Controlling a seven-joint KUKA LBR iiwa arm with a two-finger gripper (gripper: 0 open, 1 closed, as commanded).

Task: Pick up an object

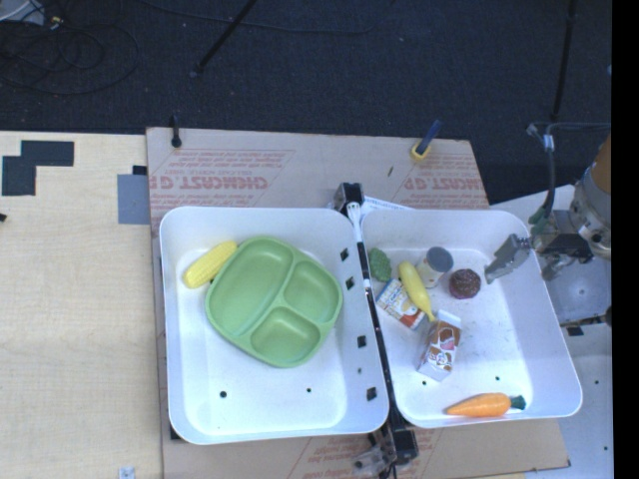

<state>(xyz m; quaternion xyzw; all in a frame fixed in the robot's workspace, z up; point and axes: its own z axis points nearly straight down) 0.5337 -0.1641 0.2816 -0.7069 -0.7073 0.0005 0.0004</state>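
My gripper (503, 258) hangs over the right bin (555, 337) near its far right wall, with nothing visibly in it. Just left of it lies a dark red round object (464, 283). Further left are a small grey can (437, 260), a yellow banana-like piece (415, 287), a green item (379, 264) and a red-and-white carton (398, 304). A brown carton (440, 349) lies in the middle of that bin. An orange carrot (481, 404) rests by the near wall.
The left bin (190, 387) holds a green divided plate (274, 300) and a yellow corn cob (209, 263) at its far left corner. A black divider (365, 307) runs between the bins. Cardboard lies under both bins.
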